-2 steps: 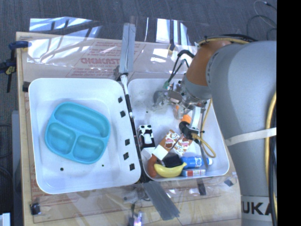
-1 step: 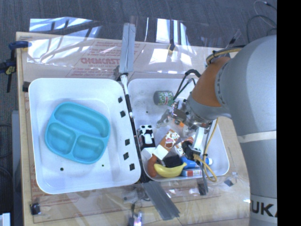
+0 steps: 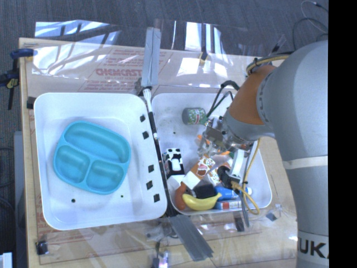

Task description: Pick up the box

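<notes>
A small box (image 3: 202,168) with white and orange print lies tilted in the right bin (image 3: 167,110), in the pile near the bin's front. My gripper (image 3: 211,142) hangs low over the bin, just above and behind that box, under the grey wrist with the orange band. Whether it touches the box is hidden by the wrist and cables. A second small carton (image 3: 175,161), black and white, stands by the bin's left wall.
The right bin also holds a green can (image 3: 193,115) at the back, a banana (image 3: 201,201), a black object (image 3: 204,190), a blue item (image 3: 228,193) and a red-orange piece (image 3: 179,196). In the left bin (image 3: 50,110) lies a blue divided plate (image 3: 92,157).
</notes>
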Available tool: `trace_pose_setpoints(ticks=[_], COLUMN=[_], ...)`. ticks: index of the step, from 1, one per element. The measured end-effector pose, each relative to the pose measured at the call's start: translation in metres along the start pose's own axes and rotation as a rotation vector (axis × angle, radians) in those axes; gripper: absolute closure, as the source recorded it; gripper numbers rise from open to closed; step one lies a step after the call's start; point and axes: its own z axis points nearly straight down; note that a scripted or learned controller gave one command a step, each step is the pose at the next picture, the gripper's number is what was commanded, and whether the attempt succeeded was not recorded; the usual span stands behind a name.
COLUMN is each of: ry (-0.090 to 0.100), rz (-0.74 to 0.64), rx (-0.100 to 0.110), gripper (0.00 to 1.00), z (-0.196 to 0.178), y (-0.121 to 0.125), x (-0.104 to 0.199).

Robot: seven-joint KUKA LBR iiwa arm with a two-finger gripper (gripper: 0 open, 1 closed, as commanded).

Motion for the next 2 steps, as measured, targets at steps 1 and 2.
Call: trace_pose_setpoints(ticks=[1,2], ry=[0.002,0.000], rz=[0.147,0.153], rx=[-0.006,-0.004], gripper=[1.00,1.00], z=[-0.140,-0.096], y=[-0.059,-0.098], x=[0.019,0.013])
